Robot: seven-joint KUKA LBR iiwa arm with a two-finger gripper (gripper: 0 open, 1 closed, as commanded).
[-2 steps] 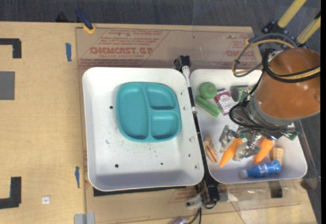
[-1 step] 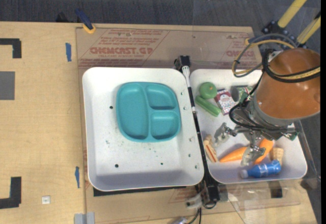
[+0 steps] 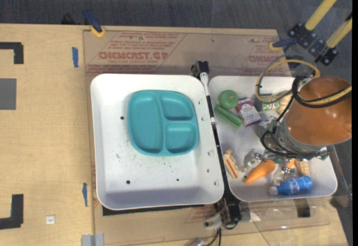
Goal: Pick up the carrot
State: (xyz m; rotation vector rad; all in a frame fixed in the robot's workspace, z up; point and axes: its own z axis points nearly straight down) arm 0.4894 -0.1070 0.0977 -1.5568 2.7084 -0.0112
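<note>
Seen from above, the carrot [image 3: 260,172] lies in the right bin [image 3: 331,183], near its front edge, with its long axis running from lower left to upper right and its pointed tip toward the lower left. The hand [image 3: 275,156] hangs just above and to the right of the carrot's thick end, under the orange band [image 3: 321,110] of the arm. Whether the hand is spread or pressed together I cannot tell, since the wrist and cables cover it, and I cannot tell whether it touches the carrot. The coming move, as I judge it, turns on this: the carrot sits just to the lower left of the hand, so the grip should cross its slanted axis.

A blue bottle [image 3: 292,185] lies just beside the carrot on the right, close enough to get in the way. The things behind the arm are crowded and hard to name. The left bin [image 3: 106,144] holds a teal tray [image 3: 162,122].
</note>
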